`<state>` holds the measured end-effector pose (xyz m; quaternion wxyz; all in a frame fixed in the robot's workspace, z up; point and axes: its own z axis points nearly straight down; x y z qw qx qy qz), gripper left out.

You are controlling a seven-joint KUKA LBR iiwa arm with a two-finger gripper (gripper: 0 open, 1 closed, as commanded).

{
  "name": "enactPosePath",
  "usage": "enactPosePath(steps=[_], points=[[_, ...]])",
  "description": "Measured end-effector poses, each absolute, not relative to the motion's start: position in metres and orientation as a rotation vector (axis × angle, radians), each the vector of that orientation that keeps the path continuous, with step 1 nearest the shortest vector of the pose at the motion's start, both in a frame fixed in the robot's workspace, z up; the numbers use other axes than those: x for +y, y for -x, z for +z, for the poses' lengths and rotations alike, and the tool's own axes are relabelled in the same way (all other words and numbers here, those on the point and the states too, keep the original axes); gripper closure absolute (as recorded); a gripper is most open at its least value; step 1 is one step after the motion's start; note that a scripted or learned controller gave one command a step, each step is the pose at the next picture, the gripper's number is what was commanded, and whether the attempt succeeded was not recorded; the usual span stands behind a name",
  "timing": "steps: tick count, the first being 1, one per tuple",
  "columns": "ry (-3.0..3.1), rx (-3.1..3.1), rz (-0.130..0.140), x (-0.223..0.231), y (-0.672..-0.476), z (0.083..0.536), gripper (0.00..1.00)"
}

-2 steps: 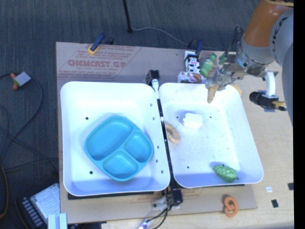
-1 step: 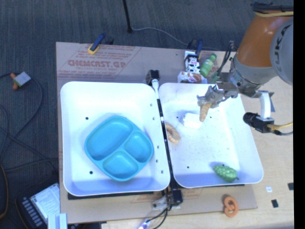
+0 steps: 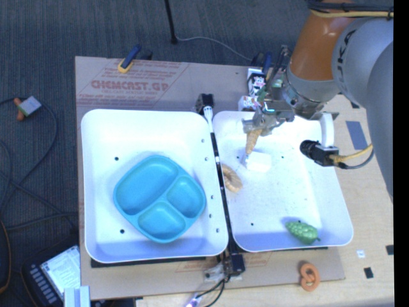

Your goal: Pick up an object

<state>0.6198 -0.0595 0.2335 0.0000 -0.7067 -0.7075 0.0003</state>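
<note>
Where pincer [image 3: 261, 128] hangs, cone [image 3: 251, 143] beneath.

Tan cone-shaped object [image 3: 252, 139]: slender, hung point-down at the right bin's 11 o'clock. Brown bread-like piece [image 3: 231, 178]: laid at 9 o'clock. Green knobbly item [image 3: 301, 231]: laid at 5 o'clock.

Divided tray [image 3: 160, 197] in left bin [image 3: 102, 133], pickle [image 3: 301, 231] in right bin's [image 3: 332, 210] near corner

Place: robotics lab / test cell
Arm: industrial arm [image 3: 358, 50] at 2 o'clock
Bench: cardboard sheet [image 3: 137, 85] under two white bins [image 3: 96, 190]
Floor: grey carpet [image 3: 77, 18], loose cables [image 3: 19, 190] at 9 o'clock
</note>
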Motion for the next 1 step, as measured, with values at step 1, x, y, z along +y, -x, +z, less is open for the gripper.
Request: enactPosePath(steps=[1], points=[[2.217, -2.225, -0.001, 0.0430, -0.6428, 0.2413, 1.00]])
